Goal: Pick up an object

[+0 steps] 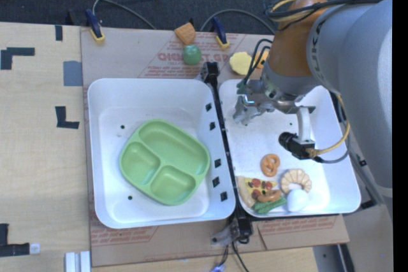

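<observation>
We see the arm (331, 41) reaching in from the right over the right bin (331, 200), its pincer (245, 113) hanging low at that bin's far left corner, just beside the divider between the two bins. We cannot tell how the pincer is set, because its tips are small and blurred against the white floor, and we see nothing between them. The objects to pick lie in a cluster at the near end of the right bin, well apart from the pincer: a pretzel (270, 165), a shrimp (296, 179) just right of it, a pizza slice (256, 187) nearer the divider, a green pod (268, 205) at the near edge, and a white egg-like piece (297, 201) touching the shrimp. The left bin (102, 99) holds a green divided plate (164, 161), lying flat and slightly turned. Beyond the bins, on the counter (38, 137), sit an orange block (185, 32), a green ball (191, 55) and a yellow piece (241, 62).
</observation>
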Robot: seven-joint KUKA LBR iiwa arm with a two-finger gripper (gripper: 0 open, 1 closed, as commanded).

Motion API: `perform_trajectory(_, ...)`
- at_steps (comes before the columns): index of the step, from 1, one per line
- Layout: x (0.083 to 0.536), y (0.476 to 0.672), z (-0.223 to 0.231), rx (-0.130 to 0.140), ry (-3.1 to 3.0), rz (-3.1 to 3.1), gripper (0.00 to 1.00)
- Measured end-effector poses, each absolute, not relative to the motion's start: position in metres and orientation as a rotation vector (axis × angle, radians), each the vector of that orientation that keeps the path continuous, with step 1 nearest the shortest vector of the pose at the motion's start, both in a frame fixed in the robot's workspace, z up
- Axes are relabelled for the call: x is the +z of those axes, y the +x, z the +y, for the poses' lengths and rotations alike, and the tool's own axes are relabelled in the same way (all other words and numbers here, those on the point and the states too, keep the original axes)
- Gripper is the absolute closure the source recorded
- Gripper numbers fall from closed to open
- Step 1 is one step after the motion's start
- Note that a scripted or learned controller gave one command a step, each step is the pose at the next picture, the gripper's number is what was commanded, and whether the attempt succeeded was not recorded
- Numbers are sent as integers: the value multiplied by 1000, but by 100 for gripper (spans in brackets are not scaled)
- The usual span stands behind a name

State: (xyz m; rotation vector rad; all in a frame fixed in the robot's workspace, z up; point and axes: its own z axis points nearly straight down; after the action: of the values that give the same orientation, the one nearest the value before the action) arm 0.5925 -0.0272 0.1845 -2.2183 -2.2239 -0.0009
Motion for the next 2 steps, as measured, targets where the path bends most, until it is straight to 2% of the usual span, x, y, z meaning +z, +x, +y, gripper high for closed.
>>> perform_trajectory(1, 184, 592, -28, 2, -2218, -2223, 0)
perform_trajectory(2, 153, 555, -96, 4, -2221, -2220, 0)
